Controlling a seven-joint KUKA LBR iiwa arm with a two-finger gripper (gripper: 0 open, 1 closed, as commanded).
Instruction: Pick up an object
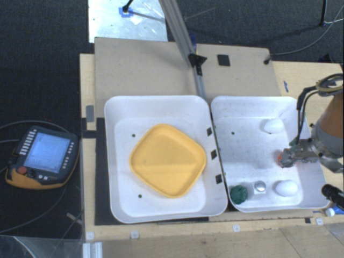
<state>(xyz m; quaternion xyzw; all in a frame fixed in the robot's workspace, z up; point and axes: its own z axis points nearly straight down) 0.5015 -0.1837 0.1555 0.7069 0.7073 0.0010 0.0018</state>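
A yellow square plate (168,159) lies in the left bin (121,144). The right bin (242,117) holds a white egg-shaped object (272,126) near its far right, another white egg-shaped object (286,187) at the near right, a small silver cap (259,186) and a dark green ball (239,193) at the near left corner. The arm comes in from the right, and my gripper (288,159) hangs low over the right side of the right bin, between the two white objects. Nothing shows between its fingers.
A teach pendant (42,156) lies on the floor to the left of the bench. A grey pole (180,31) slants over the brown board behind the bins. Black clips (213,155) sit along the seam between the bins.
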